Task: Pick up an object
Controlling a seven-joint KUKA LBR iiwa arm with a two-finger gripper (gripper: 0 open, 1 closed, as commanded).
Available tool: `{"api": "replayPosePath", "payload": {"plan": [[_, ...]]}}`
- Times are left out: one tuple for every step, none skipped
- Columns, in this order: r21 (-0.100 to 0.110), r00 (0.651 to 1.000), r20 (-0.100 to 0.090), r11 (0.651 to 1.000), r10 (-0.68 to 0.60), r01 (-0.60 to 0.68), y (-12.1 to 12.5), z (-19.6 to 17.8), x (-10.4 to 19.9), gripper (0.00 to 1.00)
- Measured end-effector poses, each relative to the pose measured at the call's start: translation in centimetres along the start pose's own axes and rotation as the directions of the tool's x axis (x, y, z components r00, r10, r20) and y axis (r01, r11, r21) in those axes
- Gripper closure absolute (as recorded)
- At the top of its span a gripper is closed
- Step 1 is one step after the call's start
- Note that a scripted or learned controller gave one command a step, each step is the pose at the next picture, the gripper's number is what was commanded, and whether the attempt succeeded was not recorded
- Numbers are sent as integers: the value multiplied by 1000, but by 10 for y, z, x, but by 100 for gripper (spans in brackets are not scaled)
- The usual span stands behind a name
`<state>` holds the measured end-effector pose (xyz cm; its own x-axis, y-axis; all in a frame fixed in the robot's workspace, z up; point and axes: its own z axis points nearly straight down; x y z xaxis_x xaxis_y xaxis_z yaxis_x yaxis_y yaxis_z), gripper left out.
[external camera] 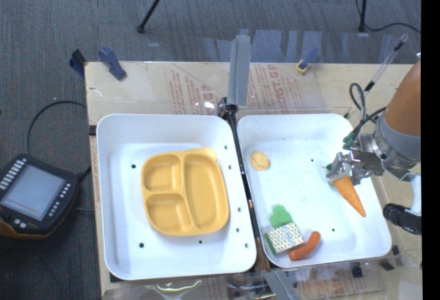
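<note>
Camera view: two white bins stand side by side on the bench. The left bin (110,154) holds a yellow tray (184,192) with three compartments, which lies flat near the middle of that bin.

The right bin (302,130) holds four small things. A pale yellow lump (260,161) lies near its left wall, in the upper part. Near the lower left corner there is a green piece (279,215), and just below it, touching it, a small block (284,237) with a speckled pattern. A sausage (305,245), orange-red, lies just beside the block on its right, close to the front wall of the bin.

The carrot (350,196) is in the right part of the right bin, near the right wall. It is tilted, with its thick end up and to the left and its thin tip pointing down and to the right.

The arm (405,120) comes in from the right, and the gripper (346,169) is over the thick end of the carrot. The thick end meets the gripper, but the gripper parts are dark and small here, so I cannot tell if the pincer is wide or narrow, or if it really holds the carrot. I also cannot tell if the carrot rests on the bin floor or is lifted a little.
</note>
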<state>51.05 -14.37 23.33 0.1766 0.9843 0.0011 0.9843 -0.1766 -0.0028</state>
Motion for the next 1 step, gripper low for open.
{"api": "replayPosePath", "payload": {"plan": [[-5, 1000, 1, 1000, -27, 27, 15, -104, 41, 100]]}}
